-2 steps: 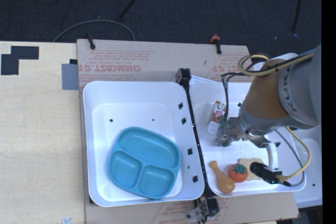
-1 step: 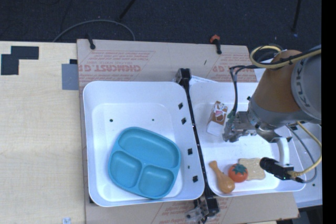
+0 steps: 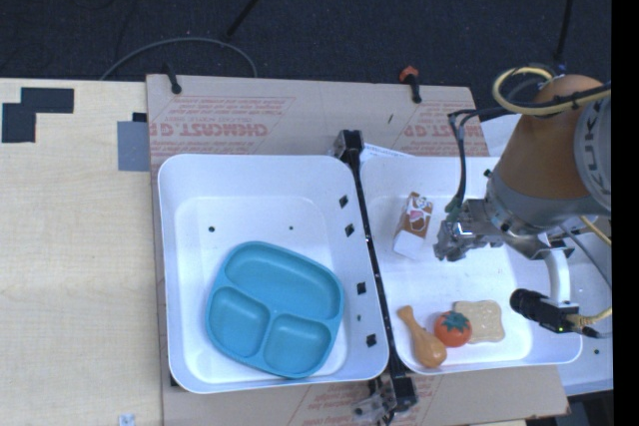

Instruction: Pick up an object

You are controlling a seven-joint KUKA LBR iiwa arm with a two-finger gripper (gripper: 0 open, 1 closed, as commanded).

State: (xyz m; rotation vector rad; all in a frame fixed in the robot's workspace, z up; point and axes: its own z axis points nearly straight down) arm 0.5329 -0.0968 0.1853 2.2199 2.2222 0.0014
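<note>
The tool (image 3: 451,241) is seen low in the right bin (image 3: 539,346), just beside the small carton (image 3: 414,219) (finger state cannot be told). It should be centred over the carton before closing.

Right bin held a small carton (image 3: 414,223) lying at far centre, and near the front edge a drumstick (image 3: 423,337), a tomato (image 3: 451,328) and a toast slice (image 3: 482,320), side by side.

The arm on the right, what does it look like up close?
The arm is bulky and rounded, grey with a broad orange band above the wrist. Yellowish cable loops sit on top, and a dark cable hangs beside it. Its end effector is small, metallic and silvery.
</note>
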